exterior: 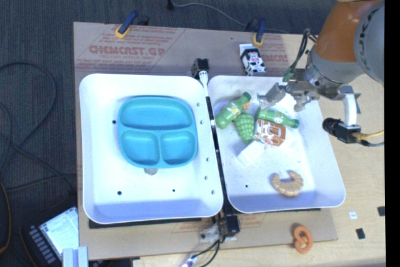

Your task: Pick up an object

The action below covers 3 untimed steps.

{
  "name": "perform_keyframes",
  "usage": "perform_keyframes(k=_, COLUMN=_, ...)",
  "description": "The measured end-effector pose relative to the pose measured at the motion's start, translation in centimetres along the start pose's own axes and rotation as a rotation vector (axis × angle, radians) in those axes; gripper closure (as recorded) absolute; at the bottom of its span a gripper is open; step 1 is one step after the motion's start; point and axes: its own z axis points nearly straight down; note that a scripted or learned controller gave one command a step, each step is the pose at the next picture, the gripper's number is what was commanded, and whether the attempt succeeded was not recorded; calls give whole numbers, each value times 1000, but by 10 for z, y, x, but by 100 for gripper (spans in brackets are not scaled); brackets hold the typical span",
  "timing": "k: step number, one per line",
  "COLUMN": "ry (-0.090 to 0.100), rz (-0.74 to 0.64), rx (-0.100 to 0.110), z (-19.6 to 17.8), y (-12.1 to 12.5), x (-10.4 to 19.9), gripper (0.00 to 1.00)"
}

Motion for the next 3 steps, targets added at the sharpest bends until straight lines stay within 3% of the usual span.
perform_keyframes(k=1, ry=-1, rz=1, rx=-2, z=87, y=-15, x=13, gripper=0)
perform_keyframes(k=2, ry=-1, rz=1, rx=0, z=77, y=-15, x=13, gripper=100)
perform_keyframes(k=3, ry=-1, rz=1, rx=0, z=78, y=-16, x=14, gripper=0)
